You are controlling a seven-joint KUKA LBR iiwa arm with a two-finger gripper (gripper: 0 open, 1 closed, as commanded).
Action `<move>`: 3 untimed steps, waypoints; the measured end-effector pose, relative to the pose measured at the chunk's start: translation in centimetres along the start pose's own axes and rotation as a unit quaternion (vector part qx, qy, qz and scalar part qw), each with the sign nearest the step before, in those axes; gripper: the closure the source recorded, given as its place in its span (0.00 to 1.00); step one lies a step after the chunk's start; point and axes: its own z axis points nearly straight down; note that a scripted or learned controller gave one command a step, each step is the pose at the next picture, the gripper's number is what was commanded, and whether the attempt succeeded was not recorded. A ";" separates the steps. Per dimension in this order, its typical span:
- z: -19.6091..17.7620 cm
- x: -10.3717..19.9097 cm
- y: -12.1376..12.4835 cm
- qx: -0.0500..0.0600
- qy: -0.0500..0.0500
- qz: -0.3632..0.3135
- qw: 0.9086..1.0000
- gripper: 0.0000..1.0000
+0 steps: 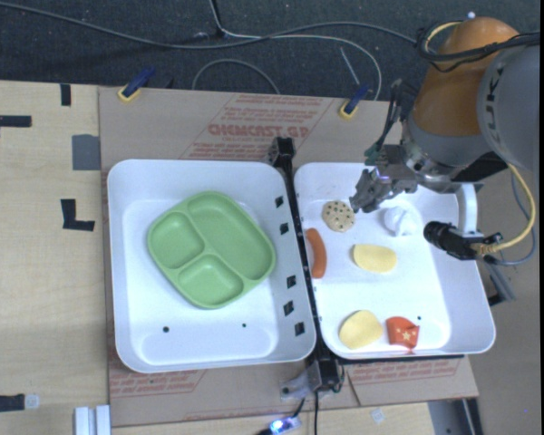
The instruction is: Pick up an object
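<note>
Hovering over right bin [435, 329], fingers [367, 193] just beside cookie [338, 215]; grip state unclear.

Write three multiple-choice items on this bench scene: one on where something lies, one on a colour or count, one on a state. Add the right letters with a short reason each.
1. Where does the green divided plate lie?
A. In the left bin
B. In the right bin
C. On the cardboard outside the bins

2. How many pale yellow pieces lie in the right bin?
A. None
B. Two
C. Five

3. How does the cookie stand to the gripper?
A. Lifted high above the bench
B. Lying on the bin floor beside the gripper
C. Resting on the green plate

Answers:
1 A: the plate sits inside the left bin.
2 B: one yellow piece lies mid-bin, another near the front.
3 B: the cookie lies flat on the white floor, just left of the gripper.
</note>
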 end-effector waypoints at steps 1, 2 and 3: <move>0.9 6.0 0.2 0.000 0.001 -0.001 1.000 1.00; 0.1 11.8 -0.5 -0.001 0.001 -0.002 1.000 1.00; 1.8 16.8 -1.4 0.001 0.000 -0.001 1.000 1.00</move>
